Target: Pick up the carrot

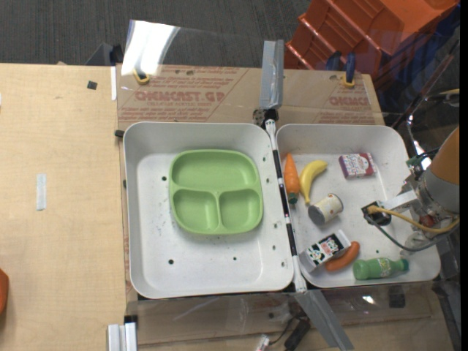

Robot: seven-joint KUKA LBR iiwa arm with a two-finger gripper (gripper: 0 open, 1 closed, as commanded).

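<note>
Okay, eyes on the carrot [291, 175]: it lies lengthwise in the right bin [395, 139], hard against the wall it shares with the left bin [139, 196]. The banana [312, 178] is just beside it. That's my worry. With so little room on either side, I reckon a descent could clip the bin wall or come up with the banana instead. The tapered, smooth body could also squirt out of a pinch. A tipped-over cup [325, 208] lies near the carrot's green end, on the line in from the right. Down front, a reddish sausage [344, 256] rests against a small milk carton [325, 248], and its colour could fool a picker.

The arm [447, 168] comes in at the right edge. The gripper [423, 212] is low over the bin's right side, well apart from the carrot. I can't tell how wide it's open, and I see nothing held.
</note>
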